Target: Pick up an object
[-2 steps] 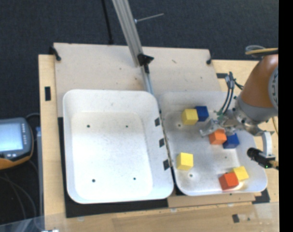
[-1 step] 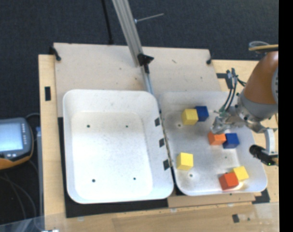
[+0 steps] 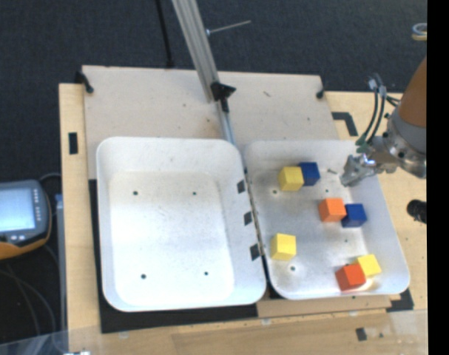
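1 arm (image 3: pixel 410 117) reaching in from right, tool (image 3: pixel 353 170) low over right bin (image 3: pixel 390 272), finger state unclear, 6 cubes untouched

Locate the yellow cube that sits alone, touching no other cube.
In the camera view, the lone yellow cube lies in the right bin, near its left wall, below the yellow and blue pair and left of the orange cube.

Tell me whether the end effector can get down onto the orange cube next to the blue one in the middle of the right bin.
Probably yes. The end effector sits over the right bin, just above the orange cube, with nothing between them. The blue cube touches its right side, which could crowd one finger.
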Robot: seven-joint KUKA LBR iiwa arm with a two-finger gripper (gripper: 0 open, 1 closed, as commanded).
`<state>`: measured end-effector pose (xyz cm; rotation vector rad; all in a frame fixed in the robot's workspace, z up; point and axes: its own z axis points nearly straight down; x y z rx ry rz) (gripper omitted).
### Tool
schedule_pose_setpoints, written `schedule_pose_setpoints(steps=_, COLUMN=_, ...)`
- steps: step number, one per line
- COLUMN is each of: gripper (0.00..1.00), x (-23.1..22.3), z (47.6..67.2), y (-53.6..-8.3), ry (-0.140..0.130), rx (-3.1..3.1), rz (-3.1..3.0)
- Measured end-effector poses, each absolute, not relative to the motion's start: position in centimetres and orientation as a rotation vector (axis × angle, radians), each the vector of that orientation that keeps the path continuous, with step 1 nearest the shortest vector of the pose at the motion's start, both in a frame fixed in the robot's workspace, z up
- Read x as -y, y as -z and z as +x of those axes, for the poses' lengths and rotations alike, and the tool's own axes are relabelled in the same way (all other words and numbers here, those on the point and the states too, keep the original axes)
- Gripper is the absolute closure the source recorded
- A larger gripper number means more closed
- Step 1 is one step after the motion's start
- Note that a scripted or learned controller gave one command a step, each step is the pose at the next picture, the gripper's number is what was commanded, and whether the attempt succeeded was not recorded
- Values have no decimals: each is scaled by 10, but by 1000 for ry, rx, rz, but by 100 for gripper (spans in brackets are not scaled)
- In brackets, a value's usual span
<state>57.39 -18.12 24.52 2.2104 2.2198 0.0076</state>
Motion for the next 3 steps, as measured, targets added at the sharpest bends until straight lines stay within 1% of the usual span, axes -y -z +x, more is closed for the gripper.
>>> schedule_pose_setpoints(steps=1, gripper=0, x=182, z=572, y=-240, ry=2, rx=-2223, rz=2215)
schedule_pose_setpoints(steps=2, gripper=0, x=189, z=575, y=-127, ry=-17, rx=-2215, rz=2203)
schedule_pose_setpoints(steps=3, gripper=100, x=189, z=573, y=-133, ry=-16, rx=-2215, rz=2212)
